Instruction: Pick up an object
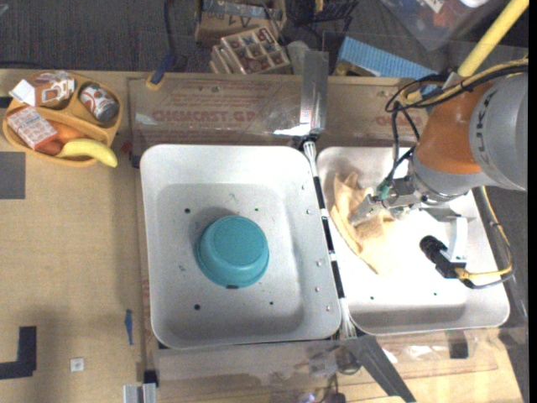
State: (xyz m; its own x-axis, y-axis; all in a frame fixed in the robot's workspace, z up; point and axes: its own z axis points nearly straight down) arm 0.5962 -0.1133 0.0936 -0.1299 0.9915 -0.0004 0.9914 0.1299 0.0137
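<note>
The tan, floppy piece [359, 240] lies in the right bin [436, 313], close against that bin's 9 o'clock wall. It is long and narrow. Its long axis runs from a broader, rumpled end near 12 o'clock down to a thin tapering tip that points toward about 5 o'clock. The gripper [372, 212] is low over its middle, on the 3 o'clock side of the piece and seemingly touching it. From here I cannot tell whether the gripper is apart or closed, or whether it has hold of anything. The grey arm [482, 133] with its orange band comes in from 2 o'clock. Across the divider at 9 o'clock, the left bin [168, 183] holds a teal bowl [233, 250], turned upside down, near its centre and well apart from the tan piece. Far off at 10 o'clock on the tabletop [67, 259] sits an orange tray [15, 129] of toy food, with a yellow banana [91, 150] along its near edge.
</note>
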